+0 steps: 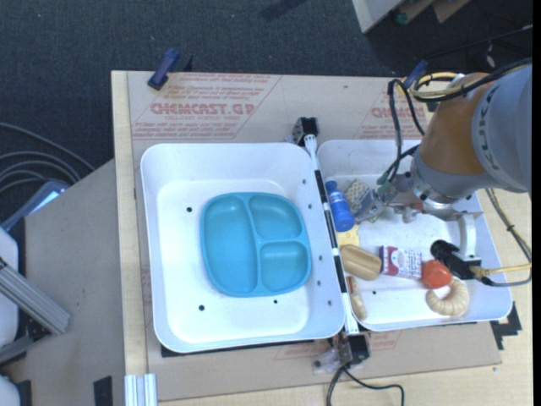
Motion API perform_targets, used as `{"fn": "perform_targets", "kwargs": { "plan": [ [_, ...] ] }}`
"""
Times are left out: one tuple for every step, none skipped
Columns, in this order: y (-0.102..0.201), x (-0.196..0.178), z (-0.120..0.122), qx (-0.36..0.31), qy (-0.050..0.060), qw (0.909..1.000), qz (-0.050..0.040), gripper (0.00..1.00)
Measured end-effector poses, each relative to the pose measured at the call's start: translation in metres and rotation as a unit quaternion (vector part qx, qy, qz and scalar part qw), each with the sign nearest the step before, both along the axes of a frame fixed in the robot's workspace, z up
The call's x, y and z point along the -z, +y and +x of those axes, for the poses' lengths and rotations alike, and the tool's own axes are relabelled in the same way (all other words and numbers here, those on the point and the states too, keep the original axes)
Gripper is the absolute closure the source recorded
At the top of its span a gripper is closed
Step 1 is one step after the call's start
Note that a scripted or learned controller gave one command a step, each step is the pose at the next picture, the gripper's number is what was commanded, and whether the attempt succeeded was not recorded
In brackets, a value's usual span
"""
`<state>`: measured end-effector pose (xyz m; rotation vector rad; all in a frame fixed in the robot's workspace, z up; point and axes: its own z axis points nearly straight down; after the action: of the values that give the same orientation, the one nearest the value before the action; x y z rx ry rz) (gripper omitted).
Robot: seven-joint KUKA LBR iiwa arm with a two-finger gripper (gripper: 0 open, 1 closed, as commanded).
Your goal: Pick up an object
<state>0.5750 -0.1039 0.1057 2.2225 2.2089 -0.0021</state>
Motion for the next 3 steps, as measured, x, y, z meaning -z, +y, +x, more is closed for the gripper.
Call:
{"fn": "perform_targets", "kwargs": {
  "plan": [
    [0.0069, 0.0207, 0.0422, -0.002, 0.002, 1.0000, -0.0006, 0.00],
    [0.0070, 0.0205, 0.0508, -0.002, 0.001, 1.0000, -0.0008, 0.00],
    [0.0073, 0.0204, 0.0430, -0.001, 0.003, 1.0000, -0.0005, 0.00]
  ]
}}
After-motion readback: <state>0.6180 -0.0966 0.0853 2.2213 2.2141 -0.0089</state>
